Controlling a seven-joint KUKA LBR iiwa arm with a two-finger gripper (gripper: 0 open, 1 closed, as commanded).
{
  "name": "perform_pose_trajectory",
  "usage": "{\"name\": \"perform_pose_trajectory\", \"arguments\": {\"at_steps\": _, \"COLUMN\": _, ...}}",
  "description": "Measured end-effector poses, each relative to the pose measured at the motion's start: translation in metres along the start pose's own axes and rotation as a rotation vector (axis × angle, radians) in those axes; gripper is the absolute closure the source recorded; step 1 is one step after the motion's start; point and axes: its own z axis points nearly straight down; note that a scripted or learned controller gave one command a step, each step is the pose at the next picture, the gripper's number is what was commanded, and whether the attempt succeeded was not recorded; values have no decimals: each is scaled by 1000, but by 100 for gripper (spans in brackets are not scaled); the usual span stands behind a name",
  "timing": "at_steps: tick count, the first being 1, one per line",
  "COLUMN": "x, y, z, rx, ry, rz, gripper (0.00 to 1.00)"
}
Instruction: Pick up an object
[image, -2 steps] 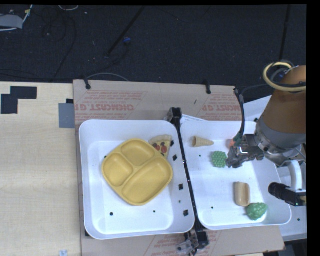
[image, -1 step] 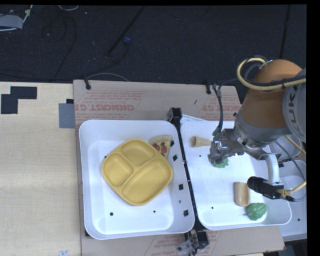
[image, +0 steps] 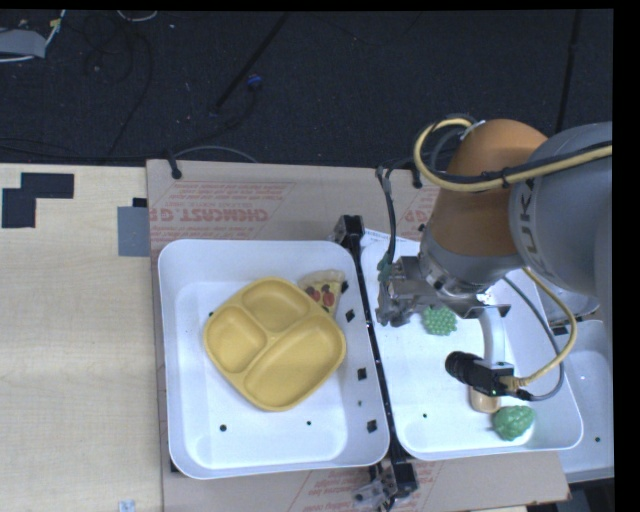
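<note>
Objects for picking, taken left to right: yellow divided plate (image: 275, 343) lying tilted in the left bin (image: 180, 300), pizza-slice toy (image: 323, 290) tucked just behind its far corner; then, across the black divider, in the right bin (image: 420, 440), small green knobbly piece (image: 438, 321) just beside the claw (image: 395, 300), and farther right a tan piece (image: 484, 401) near a second green lump (image: 513, 422) by the front corner. Likely trouble, judged from here: closing beside the small green piece rather than around it, nudging it away, or scraping the bin wall near the divider; cables and the black fitting hanging low over the tan piece, apt to snag or knock it. Arm reaching in from the right, orange band high, wrist bent downward over the right bin's left part. Claw state: cannot tell, nothing visibly held.
</note>
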Motion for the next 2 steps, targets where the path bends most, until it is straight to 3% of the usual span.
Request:
{"name": "perform_pose_trajectory", "arguments": {"at_steps": 1, "x": 51, "y": 6, "z": 11, "rx": -1, "ry": -1, "rz": 0, "gripper": 100}}
{"name": "perform_pose_trajectory", "arguments": {"at_steps": 2, "x": 96, "y": 21, "z": -4, "rx": -4, "ry": -1, "rz": 0, "gripper": 100}}
